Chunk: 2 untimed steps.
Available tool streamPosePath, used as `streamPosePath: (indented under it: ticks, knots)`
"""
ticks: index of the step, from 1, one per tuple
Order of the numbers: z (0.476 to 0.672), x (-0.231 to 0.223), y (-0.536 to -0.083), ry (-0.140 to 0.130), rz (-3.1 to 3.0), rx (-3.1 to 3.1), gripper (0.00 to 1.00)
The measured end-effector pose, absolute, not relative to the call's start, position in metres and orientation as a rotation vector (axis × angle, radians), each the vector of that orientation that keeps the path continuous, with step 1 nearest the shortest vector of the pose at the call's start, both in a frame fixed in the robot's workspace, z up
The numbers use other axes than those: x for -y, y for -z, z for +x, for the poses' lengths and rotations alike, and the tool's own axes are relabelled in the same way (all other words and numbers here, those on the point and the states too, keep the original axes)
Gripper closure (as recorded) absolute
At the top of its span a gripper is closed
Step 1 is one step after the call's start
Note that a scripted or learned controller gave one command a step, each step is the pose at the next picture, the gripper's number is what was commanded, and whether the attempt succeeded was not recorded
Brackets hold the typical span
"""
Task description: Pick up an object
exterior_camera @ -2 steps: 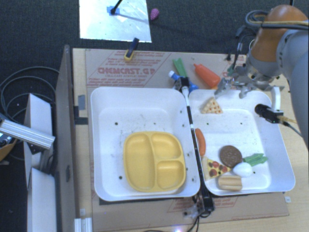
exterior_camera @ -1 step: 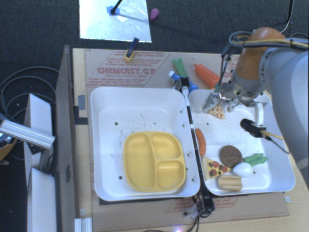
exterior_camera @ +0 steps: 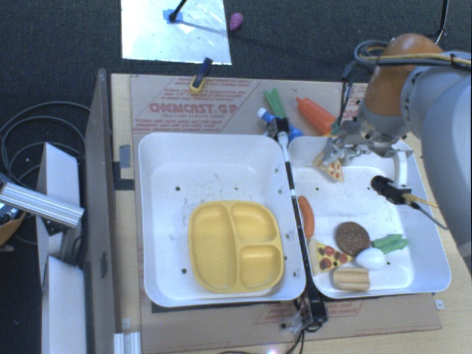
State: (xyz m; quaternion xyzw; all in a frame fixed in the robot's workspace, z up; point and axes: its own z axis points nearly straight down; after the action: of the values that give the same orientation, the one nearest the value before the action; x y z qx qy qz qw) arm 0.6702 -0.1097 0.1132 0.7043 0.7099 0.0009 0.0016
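While the gripper (exterior_camera: 335, 153) is hanging over the far end of the right bin (exterior_camera: 431, 268), a small pizza slice (exterior_camera: 334, 169) is sitting just beneath its tips, touching them or nearly so. Whether the fingers are spread or pinched on the slice is too blurred to tell, so I am leaving that open. As a toy wedge it is probably light, stiff and flat, so it is likely asking for a pinch across its two straight edges near the wide crust end. Nearer the front of that bin, a second pizza slice (exterior_camera: 329, 257), a brown cookie (exterior_camera: 352, 237), a white egg (exterior_camera: 371, 258), a bread roll (exterior_camera: 350, 278), a green bean pod (exterior_camera: 390, 242) and a hot dog (exterior_camera: 306, 216) are lying close together. Left of that bin, a yellow divided plate (exterior_camera: 236, 245) is resting in the left bin (exterior_camera: 169, 175).
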Motion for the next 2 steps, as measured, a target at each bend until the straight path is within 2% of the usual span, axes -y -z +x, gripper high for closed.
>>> streamPosePath:
  ticks: [1, 2]
  knots:
    - [0.657, 0.036, -0.201, -0.014, 2.204, -2.230, 1.00]
    - [0.670, -0.030, -0.217, -0.009, 2.208, -2.234, 1.00]
